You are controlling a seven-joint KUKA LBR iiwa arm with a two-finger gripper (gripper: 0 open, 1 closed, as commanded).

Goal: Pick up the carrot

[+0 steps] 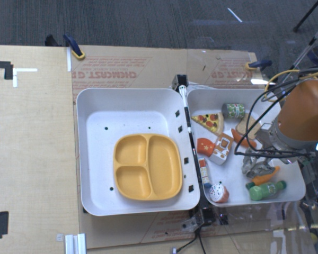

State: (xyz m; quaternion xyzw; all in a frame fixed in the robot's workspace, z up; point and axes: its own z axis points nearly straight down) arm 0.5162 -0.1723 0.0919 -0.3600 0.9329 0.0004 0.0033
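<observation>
Green bottle (266, 190) in front, carrot (265, 178) just below gripper (257, 165) — touching.

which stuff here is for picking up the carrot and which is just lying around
For the job:
carrot, in the right bin
end effector, down over the carrot

Lying about:
yellow plate, in the left bin
pizza slice
green can
green bottle
small carton

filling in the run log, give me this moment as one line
arm: over right bin | gripper: low, at carrot | carrot: lying in bin beside green bottle | grasp: cannot tell | yellow plate: left bin
</observation>
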